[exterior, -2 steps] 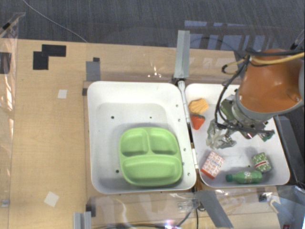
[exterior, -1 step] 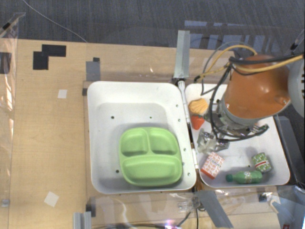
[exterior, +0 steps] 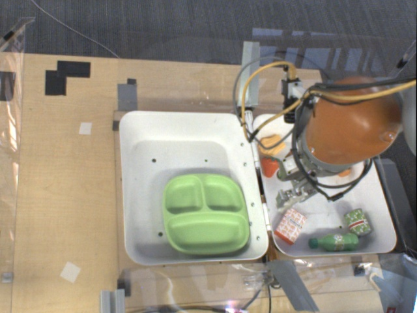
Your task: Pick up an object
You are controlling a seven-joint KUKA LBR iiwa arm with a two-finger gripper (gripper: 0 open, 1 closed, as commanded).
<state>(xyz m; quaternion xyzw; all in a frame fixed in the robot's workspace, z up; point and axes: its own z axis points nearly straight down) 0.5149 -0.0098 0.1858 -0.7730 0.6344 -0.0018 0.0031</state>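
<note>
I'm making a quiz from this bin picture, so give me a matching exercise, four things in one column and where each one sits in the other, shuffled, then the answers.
Things:
1. green divided plate
2. green bottle
3. small green can
4. red and white packet

Places:
A. lying along the right bin's near edge
B. in the left bin
C. right bin, near its right wall, just above the bottle
D. right bin, by the wall between the bins, below the gripper

Pairs: 1-B, 2-A, 3-C, 4-D
</note>
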